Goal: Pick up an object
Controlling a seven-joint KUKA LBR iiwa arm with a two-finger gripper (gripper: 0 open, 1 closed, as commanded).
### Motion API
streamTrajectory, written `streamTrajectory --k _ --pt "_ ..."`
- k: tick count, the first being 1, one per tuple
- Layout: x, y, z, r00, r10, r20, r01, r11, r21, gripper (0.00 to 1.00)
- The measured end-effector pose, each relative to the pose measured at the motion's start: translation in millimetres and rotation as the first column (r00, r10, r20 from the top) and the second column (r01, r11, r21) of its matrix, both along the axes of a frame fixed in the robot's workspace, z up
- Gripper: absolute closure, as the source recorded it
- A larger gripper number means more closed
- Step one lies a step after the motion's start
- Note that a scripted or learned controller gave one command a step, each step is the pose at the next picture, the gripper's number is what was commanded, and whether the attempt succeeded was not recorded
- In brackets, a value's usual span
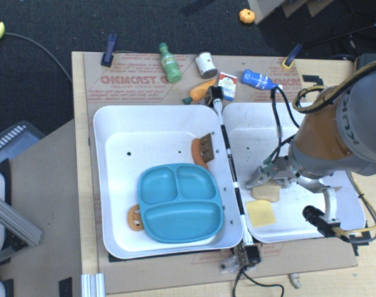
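Camera view: the gripper (257,179) is low in the right bin (253,129), near that bin's left wall. The grey arm with the orange band comes in from the right. I can't tell from this angle whether the gripper is open or closed, and nothing is visibly held.

The pale beige piece (266,193) lies on the bin floor just below the gripper tip. They overlap in the picture, so I can't tell whether they touch. The yellow square slice (260,213) lies flat just beside the beige piece, nearer the front rim.

In the left bin (123,135), the blue divided plate (179,203) sits at front centre. A small brown pretzel-like item (135,218) is at its left edge, partly under it. A brown-and-orange item (202,149) lies behind the plate, close to the wall between the bins.

On the worktop (132,64) behind the bins are a green bottle (170,64), a white can (205,64), an orange carrot-like item (200,91), a small carton (227,85) and a blue bottle (257,79).
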State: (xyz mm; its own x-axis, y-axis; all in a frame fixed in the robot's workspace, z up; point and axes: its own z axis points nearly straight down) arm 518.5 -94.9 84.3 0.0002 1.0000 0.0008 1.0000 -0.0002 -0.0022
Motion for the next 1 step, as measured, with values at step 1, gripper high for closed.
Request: streamTrajectory --k 1 --pt "0.3 0.2 9.7 1.000 0.000 0.001 0.000 1.000 0.000 1.00"
